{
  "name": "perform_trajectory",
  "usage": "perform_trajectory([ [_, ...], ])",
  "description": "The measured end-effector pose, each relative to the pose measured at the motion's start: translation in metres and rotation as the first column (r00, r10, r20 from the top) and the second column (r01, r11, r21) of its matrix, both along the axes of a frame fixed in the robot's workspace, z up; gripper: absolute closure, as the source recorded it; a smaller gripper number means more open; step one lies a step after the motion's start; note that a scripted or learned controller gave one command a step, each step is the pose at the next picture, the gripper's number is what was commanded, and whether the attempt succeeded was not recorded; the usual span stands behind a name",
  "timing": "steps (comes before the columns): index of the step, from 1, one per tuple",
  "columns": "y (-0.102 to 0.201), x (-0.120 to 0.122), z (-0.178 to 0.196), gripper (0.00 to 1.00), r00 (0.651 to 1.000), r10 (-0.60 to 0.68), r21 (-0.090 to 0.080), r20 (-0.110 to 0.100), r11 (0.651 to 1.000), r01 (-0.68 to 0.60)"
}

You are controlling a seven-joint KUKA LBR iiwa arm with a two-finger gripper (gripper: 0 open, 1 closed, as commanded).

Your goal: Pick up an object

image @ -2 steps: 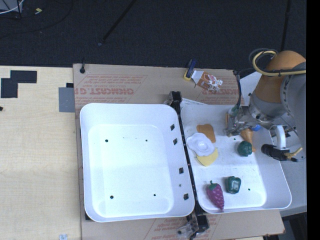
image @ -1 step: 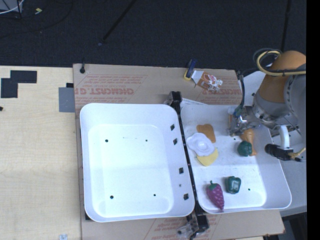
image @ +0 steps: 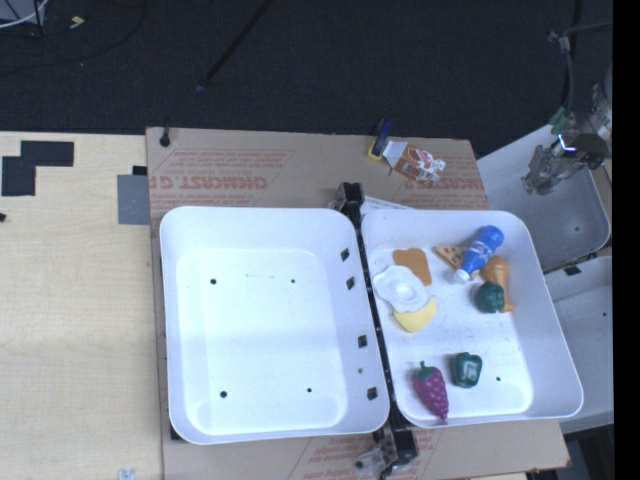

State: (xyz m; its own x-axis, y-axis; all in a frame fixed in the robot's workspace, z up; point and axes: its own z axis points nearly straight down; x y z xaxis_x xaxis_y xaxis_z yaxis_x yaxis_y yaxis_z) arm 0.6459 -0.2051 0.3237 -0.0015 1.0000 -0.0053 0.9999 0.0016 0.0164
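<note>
In the right-hand shallow white bin (image: pixel 560 368) a scatter of small toy foods is seen, none of them gripped. A blue plastic bottle with a white cap (image: pixel 480 250) is laid tilted near the far side, with an orange wedge-shaped piece (image: pixel 448 256) just to its left and an orange carrot-like piece (image: pixel 497 273) touching its right side. A dark green rounded piece (image: pixel 488 298) is set against the carrot's lower end. Toward the bin's left wall, a tan bread-like slice (image: pixel 412 264) is partly covered by a white fried egg with a pale centre (image: pixel 400 290), under which a yellow curved piece (image: pixel 417 316) is tucked. Nearer the front edge, a purple grape bunch with a green stem (image: pixel 432 390) is placed beside a green can-like block (image: pixel 466 369), apart from it. The left-hand shallow white bin (image: pixel 185 318) adjoins along a black hinge strip. Both bins are carried on a brown cardboard sheet (image: pixel 260 168) over the pale wooden surface (image: pixel 70 318). The pincer (image: pixel 552 168) is held well beyond the right bin's far corner, over a grey plate; whether it is open cannot be told
</note>
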Motion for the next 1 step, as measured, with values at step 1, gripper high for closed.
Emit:
perform_trajectory([
  [1, -0.0081, -0.0248, -0.0486, 1.0, 1.0, -0.002, 0.005, -0.021, 1.0, 0.002],
])
